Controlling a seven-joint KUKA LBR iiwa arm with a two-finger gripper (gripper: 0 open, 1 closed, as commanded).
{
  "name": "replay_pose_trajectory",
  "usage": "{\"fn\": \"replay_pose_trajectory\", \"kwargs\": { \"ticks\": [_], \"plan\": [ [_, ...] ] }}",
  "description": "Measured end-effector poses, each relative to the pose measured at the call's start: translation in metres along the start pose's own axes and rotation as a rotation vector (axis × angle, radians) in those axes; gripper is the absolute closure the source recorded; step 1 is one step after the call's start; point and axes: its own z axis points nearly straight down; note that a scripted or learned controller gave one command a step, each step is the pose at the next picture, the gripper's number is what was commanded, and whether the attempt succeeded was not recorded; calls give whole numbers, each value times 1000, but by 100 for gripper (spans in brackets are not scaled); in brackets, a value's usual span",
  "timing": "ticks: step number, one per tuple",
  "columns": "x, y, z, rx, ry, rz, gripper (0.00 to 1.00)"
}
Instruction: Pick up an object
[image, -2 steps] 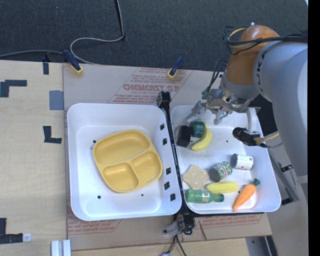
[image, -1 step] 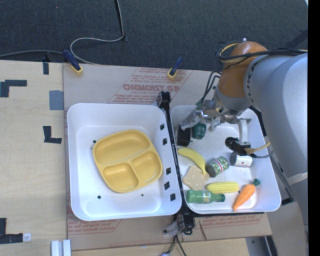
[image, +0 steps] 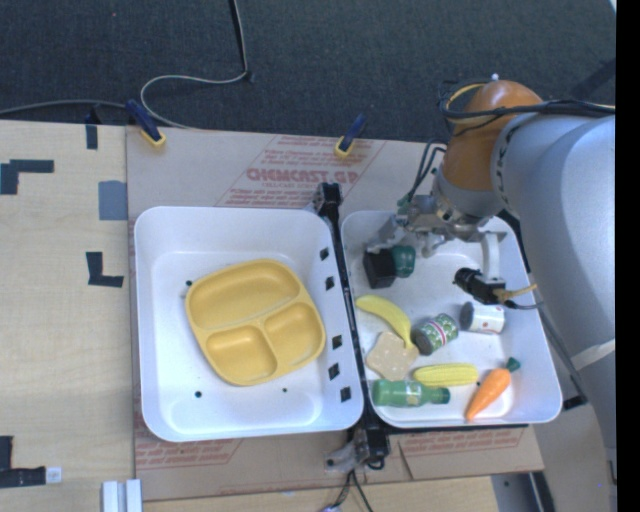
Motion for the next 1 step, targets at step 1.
{"fn": "replay_pose_trajectory", "kwargs": {
  "ticks": [1],
  "plan": [
    [19, 7, 3, -11, -3, 2, 0]
  ]
}}
